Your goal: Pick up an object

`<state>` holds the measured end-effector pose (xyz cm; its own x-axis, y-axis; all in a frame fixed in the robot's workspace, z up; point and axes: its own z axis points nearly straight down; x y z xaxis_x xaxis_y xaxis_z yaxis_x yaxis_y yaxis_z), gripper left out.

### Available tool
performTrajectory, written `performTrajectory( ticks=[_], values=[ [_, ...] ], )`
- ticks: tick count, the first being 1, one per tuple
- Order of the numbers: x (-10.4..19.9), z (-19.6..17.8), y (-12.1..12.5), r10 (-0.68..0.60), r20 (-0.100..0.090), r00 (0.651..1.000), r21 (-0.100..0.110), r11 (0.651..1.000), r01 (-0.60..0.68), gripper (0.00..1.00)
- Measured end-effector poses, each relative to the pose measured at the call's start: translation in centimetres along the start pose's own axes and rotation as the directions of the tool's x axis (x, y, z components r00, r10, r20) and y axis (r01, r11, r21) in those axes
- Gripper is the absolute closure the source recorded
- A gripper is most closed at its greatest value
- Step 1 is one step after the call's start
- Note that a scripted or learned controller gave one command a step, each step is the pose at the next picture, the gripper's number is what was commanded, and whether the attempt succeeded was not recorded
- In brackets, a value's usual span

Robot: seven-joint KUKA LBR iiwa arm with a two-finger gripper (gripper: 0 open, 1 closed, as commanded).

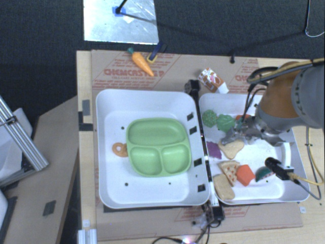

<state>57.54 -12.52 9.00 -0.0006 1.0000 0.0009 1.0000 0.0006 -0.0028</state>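
Note:
My gripper (pixel 237 134) reaches in from the right and sits low in the right bin (pixel 290 193), among the toy foods. It is just above a beige toast slice (pixel 231 149) and right of a green broccoli piece (pixel 225 122) and a darker green one (pixel 209 118). A small red piece (pixel 239 118) shows just behind it. A purple piece (pixel 214 149) lies to the left of the toast. Nearer the front lie a pizza slice (pixel 229 171), an orange-red block (pixel 245 175), a bread piece (pixel 223 187) and a dark green item (pixel 262 174).
The left bin (pixel 109 187) holds a green divided plate (pixel 158 146) and a small orange ring (pixel 120 149). Behind the bins on the bench lie a toy carrot (pixel 142 63) and a small printed packet (pixel 213 80). A silver sheet (pixel 101 19) lies at the back.

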Motion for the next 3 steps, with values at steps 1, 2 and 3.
performTrajectory(
  ticks=[1,2,3],
  values=[
    [0.0,0.3,0.2,0.000,0.001,1.000,-0.006,1.000,0.000,0.00],
    [0.0,-0.9,0.4,0.000,0.001,1.000,-0.014,1.000,0.000,1.00],
    [0.8,-6.8,1.0,-0.004,0.002,1.000,-0.010,1.000,0.004,1.00]
  ],
)
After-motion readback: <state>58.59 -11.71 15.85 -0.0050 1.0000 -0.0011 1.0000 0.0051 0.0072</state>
